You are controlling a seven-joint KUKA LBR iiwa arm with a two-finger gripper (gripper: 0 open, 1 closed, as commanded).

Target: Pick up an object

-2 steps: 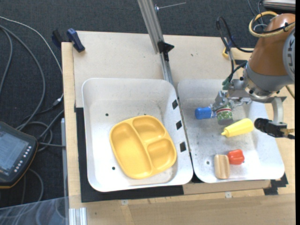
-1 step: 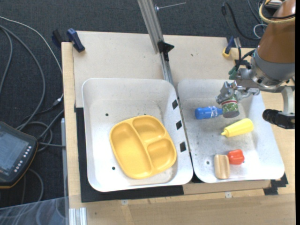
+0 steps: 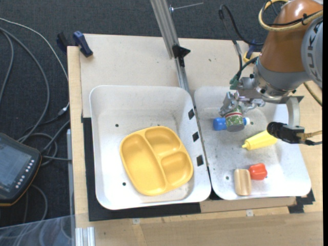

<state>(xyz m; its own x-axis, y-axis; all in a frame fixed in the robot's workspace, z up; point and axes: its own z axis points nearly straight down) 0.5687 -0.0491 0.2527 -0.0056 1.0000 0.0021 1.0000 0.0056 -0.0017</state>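
A small bottle with a blue cap [image 3: 231, 122] lies on its side in the far part of the right bin [image 3: 302, 176], cap pointing left toward the divider between the bins. The gripper [image 3: 233, 108] is directly over it, its fingers down at the bottle's body, but whether they are spread or pressed onto it cannot be told from this angle. The grey arm with its orange band [image 3: 287, 32] rises behind the gripper to the far right.

Just right of the bottle, a yellow squeeze bottle [image 3: 260, 140] lies tilted, nozzle pointing left and near. Nearer still, a red and orange block [image 3: 258, 171] sits beside a tan cylinder [image 3: 242, 181], the two almost touching, close to the bin's near rim.

The left bin [image 3: 102, 106] holds a yellow divided plate [image 3: 155, 159] with three compartments, resting in its near right area. Both bins sit on a pale bench [image 3: 128, 60]; a blue clamp [image 3: 82, 42] grips its far left corner.
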